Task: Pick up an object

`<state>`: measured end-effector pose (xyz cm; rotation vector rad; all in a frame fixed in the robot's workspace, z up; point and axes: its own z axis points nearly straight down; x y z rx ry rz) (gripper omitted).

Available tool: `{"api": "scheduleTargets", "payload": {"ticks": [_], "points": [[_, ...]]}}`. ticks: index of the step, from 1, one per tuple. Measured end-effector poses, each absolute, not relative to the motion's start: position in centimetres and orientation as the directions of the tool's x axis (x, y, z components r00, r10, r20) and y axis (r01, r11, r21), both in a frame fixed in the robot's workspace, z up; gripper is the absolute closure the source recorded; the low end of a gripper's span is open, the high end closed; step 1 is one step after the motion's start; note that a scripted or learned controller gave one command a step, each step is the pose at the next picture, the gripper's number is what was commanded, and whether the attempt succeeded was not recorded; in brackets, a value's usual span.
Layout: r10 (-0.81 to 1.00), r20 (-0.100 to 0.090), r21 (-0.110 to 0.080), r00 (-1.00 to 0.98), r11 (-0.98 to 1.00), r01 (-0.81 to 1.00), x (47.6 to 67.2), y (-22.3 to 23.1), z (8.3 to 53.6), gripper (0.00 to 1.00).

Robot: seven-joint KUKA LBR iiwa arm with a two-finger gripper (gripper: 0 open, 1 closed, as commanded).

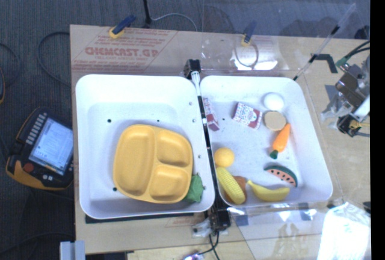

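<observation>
- Orange carrot [281,137] in the right bin [313,132], near its right wall; long axis slanted, green top toward the near wall, tip toward the far right corner.
- Just beyond the carrot, a tan disc [274,120] and a white ball [273,100].
- Along the bin's near wall, a banana [269,192] lying roughly parallel to that wall; a corn cob [230,185] beside it, slanted.
- Between cob and banana, a brown item [241,181], mostly hidden and hard to identify.
- Outside the bin's right wall, well apart from everything in it, the gripper [351,109], partly cut off at the edge; impossible to tell whether spread or closed.
- Left of the bin, in the left bin [96,102], a green thing [196,189] largely hidden under a yellow divided plate [153,162].
</observation>
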<state>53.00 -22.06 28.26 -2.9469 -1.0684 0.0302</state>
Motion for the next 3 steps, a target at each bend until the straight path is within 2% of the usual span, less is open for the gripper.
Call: {"api": "scheduleTargets", "payload": {"ticks": [1,2,3], "points": [[0.642,-0.020,-0.016,0.766,-0.767,0.642,53.0,-22.0,29.0,1.00],[0.835,-0.004,-0.003,0.550,-0.550,0.835,49.1,-21.7,29.8,1.00],[0.934,-0.003,-0.006,0.358,-0.358,0.934,52.6,-20.7,26.7,1.00]]}}
